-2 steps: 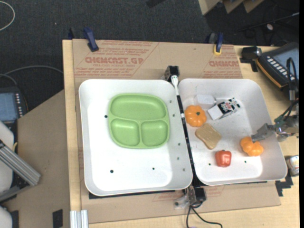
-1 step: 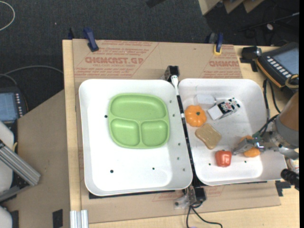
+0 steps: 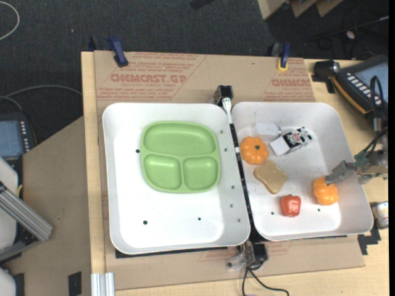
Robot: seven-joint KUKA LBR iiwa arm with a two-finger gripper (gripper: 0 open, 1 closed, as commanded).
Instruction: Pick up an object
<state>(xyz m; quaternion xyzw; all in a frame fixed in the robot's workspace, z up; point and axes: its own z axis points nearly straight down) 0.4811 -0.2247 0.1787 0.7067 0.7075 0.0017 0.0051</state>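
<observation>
The right bin (image 3: 321, 119) holds several small items. An orange pumpkin-shaped toy (image 3: 253, 150) lies near its left wall, with a tan bread slice (image 3: 270, 177) just below it. Toward the front sit a red pepper toy (image 3: 290, 205) and an orange pepper toy (image 3: 325, 192). A white and black packet (image 3: 290, 140) and a white card (image 3: 266, 129) lie toward the back. My gripper (image 3: 343, 172) reaches in from the right rim, low over the bin, just above and right of the orange pepper. I see nothing held in it.
The left bin (image 3: 123, 214) holds a green divided plate (image 3: 181, 156). A black divider clamp (image 3: 223, 95) sits between the bins at the back. Cables and a handheld device (image 3: 361, 82) lie beyond the right bin.
</observation>
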